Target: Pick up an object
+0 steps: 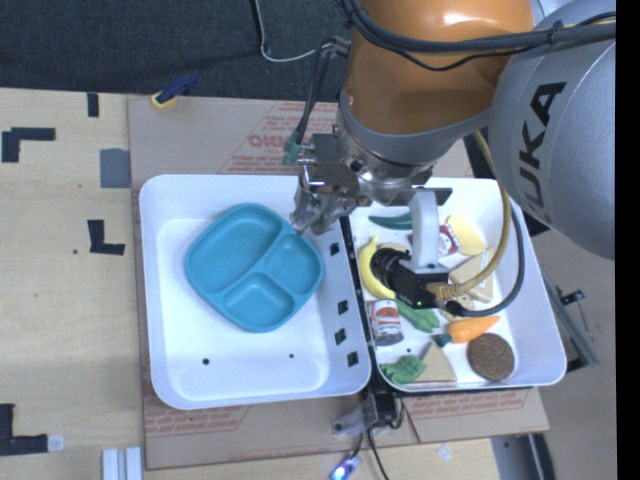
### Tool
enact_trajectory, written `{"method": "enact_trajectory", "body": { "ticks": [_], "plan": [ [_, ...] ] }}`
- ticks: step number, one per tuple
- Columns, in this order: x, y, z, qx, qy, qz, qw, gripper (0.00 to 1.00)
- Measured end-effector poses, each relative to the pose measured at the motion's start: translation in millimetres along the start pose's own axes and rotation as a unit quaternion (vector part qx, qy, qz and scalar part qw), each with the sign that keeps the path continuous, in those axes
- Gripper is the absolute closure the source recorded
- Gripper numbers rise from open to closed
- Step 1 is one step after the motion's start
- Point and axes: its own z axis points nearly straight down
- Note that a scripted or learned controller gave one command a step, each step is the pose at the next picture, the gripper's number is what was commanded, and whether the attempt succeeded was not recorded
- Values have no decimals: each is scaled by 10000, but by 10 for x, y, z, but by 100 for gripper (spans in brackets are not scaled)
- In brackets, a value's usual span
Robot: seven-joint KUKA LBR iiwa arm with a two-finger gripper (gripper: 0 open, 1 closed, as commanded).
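A blue divided plate (255, 266) is seen lying flat in the left bin (165, 298), its long axis running from upper left to lower right, its right edge close to the wall shared with the right bin (535, 313). The gripper (312, 213) is held just over the plate's upper right rim, beside that wall; whether it is apart or together cannot be told. In the right bin a yellow banana (368, 268), a small can (386, 320), an orange carrot (470, 328), a brown round disc (491, 356) and green leafy pieces (405, 370) are crowded together beneath the grey arm (560, 128).
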Motion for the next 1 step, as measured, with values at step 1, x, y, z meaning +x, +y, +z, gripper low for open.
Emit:
{"method": "enact_trajectory", "body": {
  "ticks": [1],
  "plan": [
    [2, 0, -94, 8, -6, -6, 10000, 100]
  ]
}}
